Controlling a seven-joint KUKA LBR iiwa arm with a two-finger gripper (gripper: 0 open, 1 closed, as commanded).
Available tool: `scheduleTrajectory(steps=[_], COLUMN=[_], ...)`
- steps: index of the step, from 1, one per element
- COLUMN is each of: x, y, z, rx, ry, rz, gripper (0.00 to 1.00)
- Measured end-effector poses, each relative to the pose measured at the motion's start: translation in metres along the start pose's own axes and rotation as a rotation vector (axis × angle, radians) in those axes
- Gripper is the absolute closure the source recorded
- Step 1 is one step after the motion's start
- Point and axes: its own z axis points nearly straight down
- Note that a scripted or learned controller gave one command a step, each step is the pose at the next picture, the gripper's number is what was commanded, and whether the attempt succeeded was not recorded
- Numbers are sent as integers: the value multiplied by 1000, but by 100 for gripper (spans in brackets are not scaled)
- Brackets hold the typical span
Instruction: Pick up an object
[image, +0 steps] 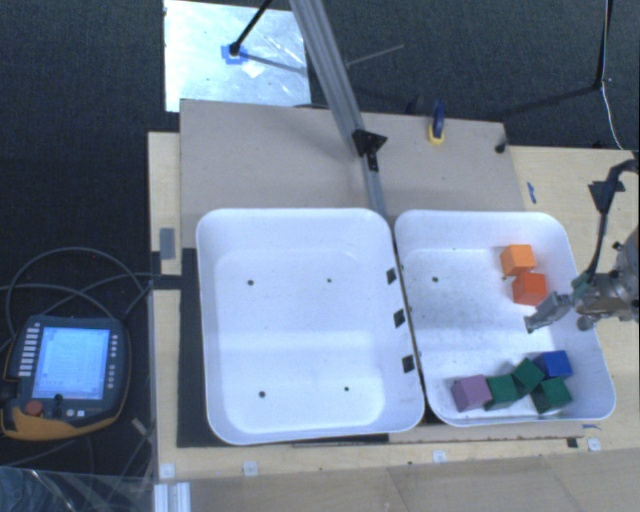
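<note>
Two orange blocks (523, 275) are seen just left of and above the gripper (548, 314); its state cannot be told.

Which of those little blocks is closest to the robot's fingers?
The lower orange block, just left of the gripper; the other orange block sits farther up.

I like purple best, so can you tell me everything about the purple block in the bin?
The purple block is a small cube with a dull, matte pinkish-purple face, plain and unmarked. It sits flat on the floor of the right bin, near its front wall, at the left end of a short row of blocks. Its right side touches a green block. The gripper is apart from it, further back and to the right.
</note>
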Motion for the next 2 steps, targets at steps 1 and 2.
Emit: scheduleTrajectory(steps=[1, 2], x=[0, 3], y=[0, -3], z=[0, 62], rx=[-1, 6], ry=[0, 1], rz=[1, 2], gripper=[0, 0])
